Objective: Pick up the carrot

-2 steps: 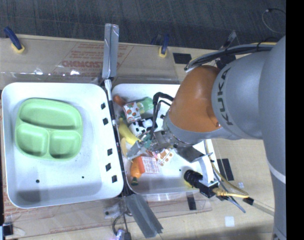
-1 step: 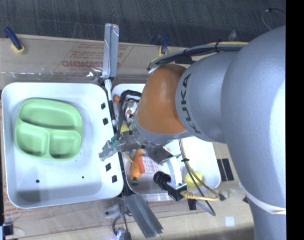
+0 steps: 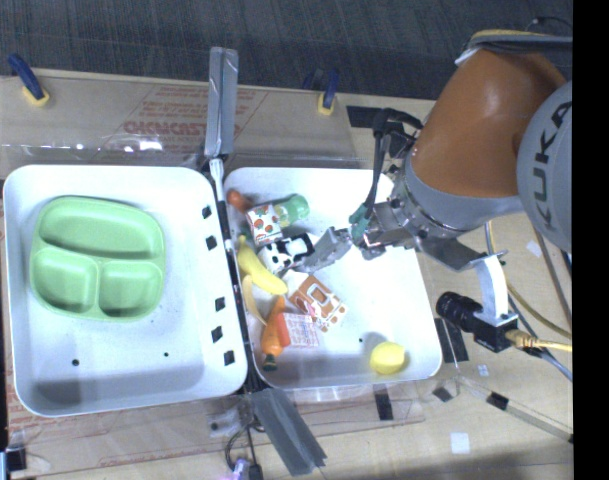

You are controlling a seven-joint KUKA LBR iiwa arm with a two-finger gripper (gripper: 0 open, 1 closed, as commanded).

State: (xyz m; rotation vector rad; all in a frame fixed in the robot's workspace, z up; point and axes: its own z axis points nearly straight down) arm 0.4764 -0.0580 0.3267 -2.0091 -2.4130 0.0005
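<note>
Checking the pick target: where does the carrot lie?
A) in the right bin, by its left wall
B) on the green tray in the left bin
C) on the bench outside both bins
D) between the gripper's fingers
A: the carrot lies in the right bin against its left wall, below the banana.

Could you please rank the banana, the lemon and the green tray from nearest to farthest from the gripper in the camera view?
1. Banana, just left of the gripper, in the right bin.
2. Lemon, at that bin's near right corner.
3. Green tray, in the left bin.
</note>
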